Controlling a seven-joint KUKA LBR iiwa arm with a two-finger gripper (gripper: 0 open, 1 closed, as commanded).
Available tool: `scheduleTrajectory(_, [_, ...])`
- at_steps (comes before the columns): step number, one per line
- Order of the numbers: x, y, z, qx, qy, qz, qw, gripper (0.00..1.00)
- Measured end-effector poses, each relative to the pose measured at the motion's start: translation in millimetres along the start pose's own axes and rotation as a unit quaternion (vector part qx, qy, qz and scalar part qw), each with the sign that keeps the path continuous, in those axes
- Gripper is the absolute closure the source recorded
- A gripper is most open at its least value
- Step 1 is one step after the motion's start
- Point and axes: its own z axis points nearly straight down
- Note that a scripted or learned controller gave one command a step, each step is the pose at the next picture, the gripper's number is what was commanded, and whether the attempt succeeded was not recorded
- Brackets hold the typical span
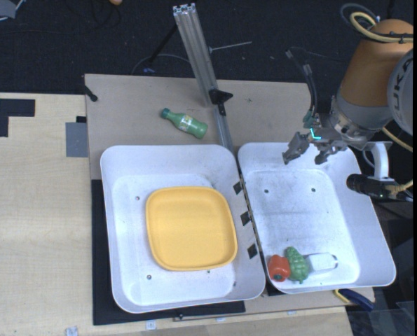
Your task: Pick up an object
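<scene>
Gripper (308, 153) hovering w/ fingers (293, 150) spread, holding nothing, over right bin's (362, 250) far edge; red-green toy (289, 266) lying near corner, yellow plate (190, 227) filling left bin (120, 187), green bottle (184, 122) on counter (138, 110).

Matt yellow plastic plate (191, 227), scuffed white plastic bins (303, 187) (dull sheen), ribbed aluminium rail (197, 47), pale wooden bench (131, 100)

No readable text from my station

I can read nothing: the label on the green bottle (184, 122), lying on the bench just beyond the left bin (117, 187), is too small.
</scene>
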Motion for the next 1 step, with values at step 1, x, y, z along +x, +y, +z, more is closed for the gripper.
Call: scheduleTrajectory(1, [0.0, 0.0, 0.1, 0.0, 0.0, 0.0, 1.0, 0.0])
